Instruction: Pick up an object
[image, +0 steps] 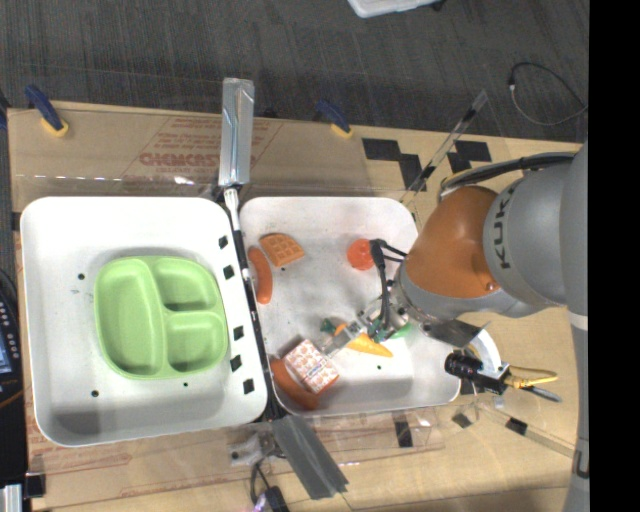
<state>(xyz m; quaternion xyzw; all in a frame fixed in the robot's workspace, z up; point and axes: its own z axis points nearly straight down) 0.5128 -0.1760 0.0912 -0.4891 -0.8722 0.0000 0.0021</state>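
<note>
While the jaws (378, 325) are lowered into the right bin (330, 215), nothing is seen lifted, so the pick is judged not yet done. Whether the jaws are spread or pressed together cannot be told. A yellow wedge (374, 348) lies just below them, touching or nearly so, and a small green piece (331, 327) is seen just to their left. Further left and lower, a patterned box (311, 365) rests; above, an orange round piece (360, 253) and a waffle (282, 249) lie apart. Closing, securing and lifting are left.

Dark carpet floor (120, 40) behind bench (100, 130)
</note>
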